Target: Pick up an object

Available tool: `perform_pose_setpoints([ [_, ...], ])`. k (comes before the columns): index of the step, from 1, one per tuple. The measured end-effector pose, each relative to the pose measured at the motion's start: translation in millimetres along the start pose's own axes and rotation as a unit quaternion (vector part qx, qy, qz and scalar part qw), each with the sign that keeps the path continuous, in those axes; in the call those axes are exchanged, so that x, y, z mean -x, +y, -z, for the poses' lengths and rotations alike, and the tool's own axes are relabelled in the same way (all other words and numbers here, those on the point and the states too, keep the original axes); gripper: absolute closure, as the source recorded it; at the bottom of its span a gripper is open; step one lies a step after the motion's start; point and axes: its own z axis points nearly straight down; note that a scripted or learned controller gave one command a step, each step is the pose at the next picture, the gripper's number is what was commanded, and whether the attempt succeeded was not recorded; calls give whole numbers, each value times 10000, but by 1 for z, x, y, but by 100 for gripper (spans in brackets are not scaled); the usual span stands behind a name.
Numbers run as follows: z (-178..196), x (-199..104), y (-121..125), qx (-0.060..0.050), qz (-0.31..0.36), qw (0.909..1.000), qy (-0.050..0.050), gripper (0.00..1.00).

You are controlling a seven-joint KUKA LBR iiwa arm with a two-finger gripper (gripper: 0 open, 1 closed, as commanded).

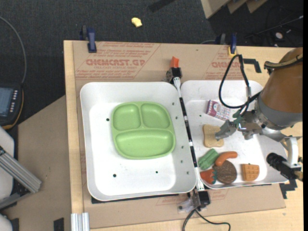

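Camera view — pincer [224, 132] above the toast slice [211, 136], seemingly lying upright lengthwise.

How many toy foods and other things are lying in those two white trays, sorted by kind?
Green divided plate: 1
Purple-and-white carton: 1
Tan bread slice: 1
Green vegetable: 1
Orange sausage: 1
Brown round patty: 1
Red piece: 1
Orange waffle: 1
Total: 8

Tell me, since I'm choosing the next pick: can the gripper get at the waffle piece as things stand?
Probably yes. The waffle piece lies bare near the right bin's front edge, apart from the brown patty, with nothing on top, and the gripper hovers nearby over the same bin.
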Motion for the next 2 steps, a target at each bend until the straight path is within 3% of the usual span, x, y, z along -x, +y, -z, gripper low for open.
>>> perform_pose_setpoints([
  [1,-87,29,-21,-50,-21,10000,5,0],
  [2,-107,-9,39,20,27,10000,-2,0],
])
